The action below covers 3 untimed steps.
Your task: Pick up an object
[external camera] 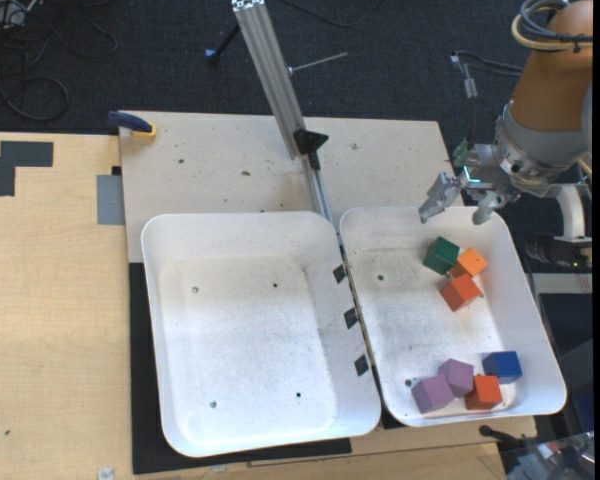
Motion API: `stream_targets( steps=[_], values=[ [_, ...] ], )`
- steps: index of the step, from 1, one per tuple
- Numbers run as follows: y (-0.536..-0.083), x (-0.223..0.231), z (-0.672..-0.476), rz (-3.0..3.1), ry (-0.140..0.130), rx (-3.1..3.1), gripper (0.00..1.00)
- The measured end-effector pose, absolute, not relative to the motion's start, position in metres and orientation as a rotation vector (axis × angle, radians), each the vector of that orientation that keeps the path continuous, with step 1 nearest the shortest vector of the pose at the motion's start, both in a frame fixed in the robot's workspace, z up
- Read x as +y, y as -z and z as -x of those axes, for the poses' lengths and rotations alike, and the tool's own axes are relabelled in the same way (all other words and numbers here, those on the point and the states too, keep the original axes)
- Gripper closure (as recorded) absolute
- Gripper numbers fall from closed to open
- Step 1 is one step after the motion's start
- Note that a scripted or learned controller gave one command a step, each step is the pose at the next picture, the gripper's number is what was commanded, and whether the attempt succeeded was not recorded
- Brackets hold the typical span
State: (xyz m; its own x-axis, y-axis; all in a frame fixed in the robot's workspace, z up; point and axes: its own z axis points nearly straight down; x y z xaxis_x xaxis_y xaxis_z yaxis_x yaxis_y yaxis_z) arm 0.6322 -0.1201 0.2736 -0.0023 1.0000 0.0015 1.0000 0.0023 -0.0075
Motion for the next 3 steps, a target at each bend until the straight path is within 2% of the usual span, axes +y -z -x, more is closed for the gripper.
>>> stream_targets(
  steps=[1, 3],
  values=[
    [-0.276, -0.120, -0.633, 2.216, -0.003, -2.223, 0.00],
    [-0.188, -0.116, -0.634, 2.216, -0.007, -2.218, 0.00]
  ],
)
